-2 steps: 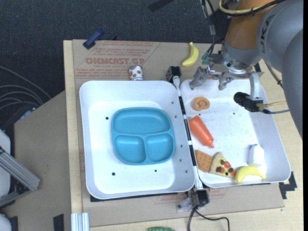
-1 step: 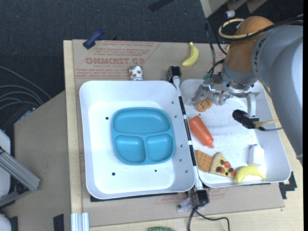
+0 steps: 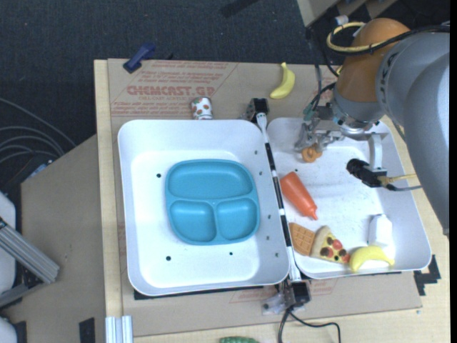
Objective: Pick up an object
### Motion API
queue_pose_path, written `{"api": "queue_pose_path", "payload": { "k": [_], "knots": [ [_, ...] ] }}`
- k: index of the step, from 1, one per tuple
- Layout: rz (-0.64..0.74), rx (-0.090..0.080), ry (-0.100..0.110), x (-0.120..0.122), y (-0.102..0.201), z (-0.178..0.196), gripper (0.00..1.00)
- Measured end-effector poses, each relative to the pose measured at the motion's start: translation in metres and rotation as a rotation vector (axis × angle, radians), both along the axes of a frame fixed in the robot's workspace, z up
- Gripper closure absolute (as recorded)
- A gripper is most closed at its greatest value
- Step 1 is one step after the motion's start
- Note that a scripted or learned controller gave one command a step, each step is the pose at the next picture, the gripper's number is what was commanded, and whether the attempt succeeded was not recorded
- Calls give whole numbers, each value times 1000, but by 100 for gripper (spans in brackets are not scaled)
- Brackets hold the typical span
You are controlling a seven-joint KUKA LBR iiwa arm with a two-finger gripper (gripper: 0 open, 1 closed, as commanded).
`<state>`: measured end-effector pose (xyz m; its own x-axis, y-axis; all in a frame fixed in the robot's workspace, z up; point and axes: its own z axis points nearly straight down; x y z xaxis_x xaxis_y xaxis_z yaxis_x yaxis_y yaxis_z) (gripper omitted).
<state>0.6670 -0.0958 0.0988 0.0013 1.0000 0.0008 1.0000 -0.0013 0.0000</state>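
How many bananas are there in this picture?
2. The upper banana lies on the bench, beyond the bins. The lower banana lies in the right bin, at its near edge beside the pizza slice. The arm may hide others.

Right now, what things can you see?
bins: two, white, on bench
divided plate: one, blue, left bin
carrot-shaped toy: one, orange, right bin
pizza slice: one, tan-red, right bin
bananas: two, yellow, right bin's front corner; bench behind bins
block: one, white, right bin
small lump: one, orange-brown, by gripper
spotted ball: one, white-red, behind left bin
clip-like piece: one, blue, bench's back-left edge
arm: one, grey-orange, from right
gripper: one, grey, over right bin's back
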Motion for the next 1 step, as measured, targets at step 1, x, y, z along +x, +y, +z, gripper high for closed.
{"api": "queue_pose_path", "payload": {
  "k": [1],
  "knots": [
    [2, 1, 2, -73, 68, 86, 100]
  ]
}}
